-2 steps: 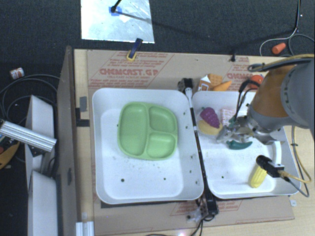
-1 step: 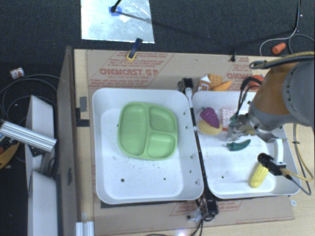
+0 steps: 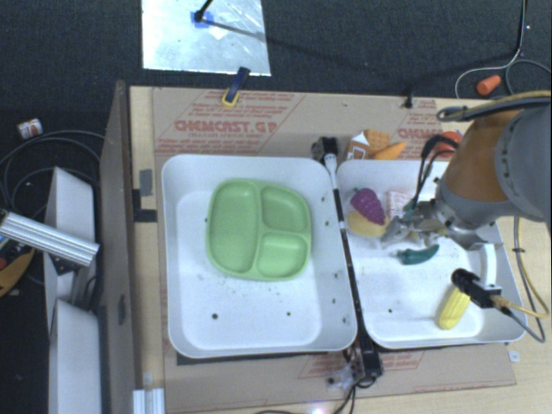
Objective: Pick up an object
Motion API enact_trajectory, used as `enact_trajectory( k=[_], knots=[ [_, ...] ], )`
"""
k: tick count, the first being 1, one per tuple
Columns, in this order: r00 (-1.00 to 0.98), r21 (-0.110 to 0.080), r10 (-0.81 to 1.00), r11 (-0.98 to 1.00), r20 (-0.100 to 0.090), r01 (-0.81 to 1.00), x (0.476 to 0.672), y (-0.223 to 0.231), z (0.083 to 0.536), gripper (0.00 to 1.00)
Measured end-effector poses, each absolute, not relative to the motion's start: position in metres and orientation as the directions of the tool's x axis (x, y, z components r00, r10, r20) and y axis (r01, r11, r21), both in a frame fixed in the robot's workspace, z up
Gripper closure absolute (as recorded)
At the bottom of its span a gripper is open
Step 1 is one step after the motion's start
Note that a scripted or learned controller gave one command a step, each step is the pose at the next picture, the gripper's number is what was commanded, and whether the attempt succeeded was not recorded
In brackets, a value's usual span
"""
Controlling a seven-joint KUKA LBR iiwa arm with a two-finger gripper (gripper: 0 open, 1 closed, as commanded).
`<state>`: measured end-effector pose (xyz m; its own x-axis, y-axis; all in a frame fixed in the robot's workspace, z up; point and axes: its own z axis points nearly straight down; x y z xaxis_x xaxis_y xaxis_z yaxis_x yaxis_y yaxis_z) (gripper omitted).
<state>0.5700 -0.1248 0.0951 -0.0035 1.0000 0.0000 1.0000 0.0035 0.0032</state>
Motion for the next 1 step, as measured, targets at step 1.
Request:
enact_trajectory(
  k=[1],
  knots=[
    [0.0, -0.001, 1.0, 0.0, 0.0, 1.0, 0.556, -0.1381, 0.0841, 0.0]
  ],
)
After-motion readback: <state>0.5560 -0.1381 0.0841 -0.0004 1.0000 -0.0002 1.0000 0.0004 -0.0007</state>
